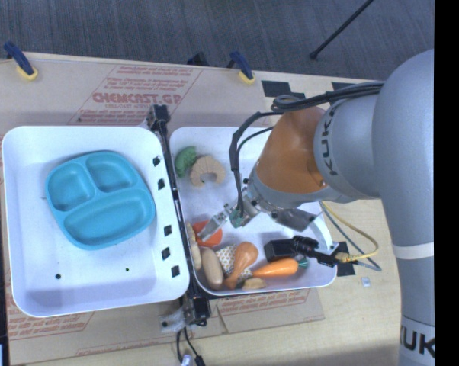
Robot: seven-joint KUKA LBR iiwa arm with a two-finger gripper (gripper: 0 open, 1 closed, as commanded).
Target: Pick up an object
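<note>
My pincer (pixel 228 218) is low in the right bin (pixel 214 139), over an orange-red piece (pixel 208 232); jaw state: cannot tell. Toy food at near end: carrot (pixel 275 268), tan pieces (pixel 212 267). Green item (pixel 186 159) and beige ring (pixel 207 170) far end. Blue tray (pixel 100 199) in left bin (pixel 16 227).

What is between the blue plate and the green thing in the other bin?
In the camera view, the bins' touching walls, lined with black clips, run between the blue plate and the green thing. Otherwise just bare white bin floor.
</note>
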